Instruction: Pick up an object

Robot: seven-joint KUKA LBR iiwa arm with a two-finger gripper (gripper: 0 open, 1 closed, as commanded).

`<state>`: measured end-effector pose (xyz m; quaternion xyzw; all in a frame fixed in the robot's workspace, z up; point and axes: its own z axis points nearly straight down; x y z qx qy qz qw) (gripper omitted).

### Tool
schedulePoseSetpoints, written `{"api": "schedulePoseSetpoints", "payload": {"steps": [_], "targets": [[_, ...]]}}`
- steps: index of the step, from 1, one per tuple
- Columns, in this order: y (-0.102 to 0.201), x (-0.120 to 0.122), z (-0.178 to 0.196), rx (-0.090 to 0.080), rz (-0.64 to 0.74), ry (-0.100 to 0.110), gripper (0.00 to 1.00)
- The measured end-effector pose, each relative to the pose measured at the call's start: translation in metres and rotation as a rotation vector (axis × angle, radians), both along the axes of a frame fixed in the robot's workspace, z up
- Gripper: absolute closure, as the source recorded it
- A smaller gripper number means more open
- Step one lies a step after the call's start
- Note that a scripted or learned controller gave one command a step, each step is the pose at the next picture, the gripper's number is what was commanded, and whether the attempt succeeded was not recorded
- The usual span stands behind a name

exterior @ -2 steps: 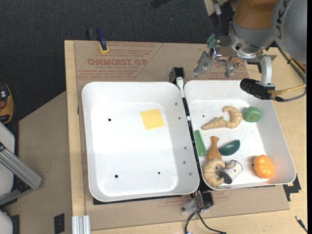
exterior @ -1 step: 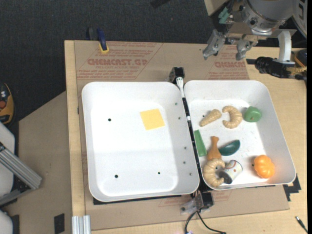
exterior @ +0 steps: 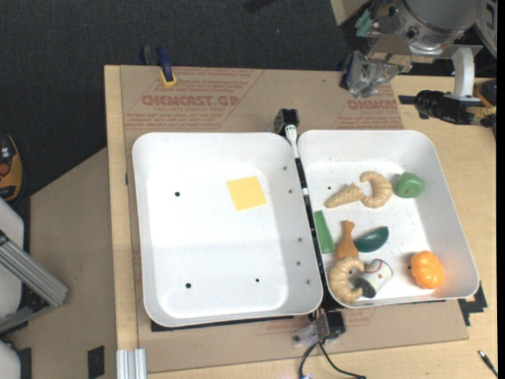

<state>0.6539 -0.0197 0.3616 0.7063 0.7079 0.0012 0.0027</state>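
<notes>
While the gripper (exterior: 368,76) hangs beyond the right bin (exterior: 442,172), jaw state impossible to tell, the curled shrimp toy (exterior: 377,188) lies well below it, untouched, beside a green ball (exterior: 409,185).

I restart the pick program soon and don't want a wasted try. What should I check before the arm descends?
1. Gripper above the bench, outside both bins: ok.
2. Jaws open: cannot tell.
3. Nothing already held: cannot tell.
4. Targets available in the right bin: ok, several.
5. Easy isolated pick: ok, yellow square lies alone in the left bin; orange pumpkin also stands apart.
6. Gripper over a target: not ok.
</notes>
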Motion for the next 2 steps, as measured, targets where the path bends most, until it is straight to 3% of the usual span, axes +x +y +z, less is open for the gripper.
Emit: {"api": "schedulePoseSetpoints", "payload": {"steps": [1, 2], "targets": [[-0.029, -0.017, -0.087, 0.002, -0.006, 0.016, 1.00], [0.002, -0.025, 0.030, 0.002, 0.002, -0.007, 1.00]]}}
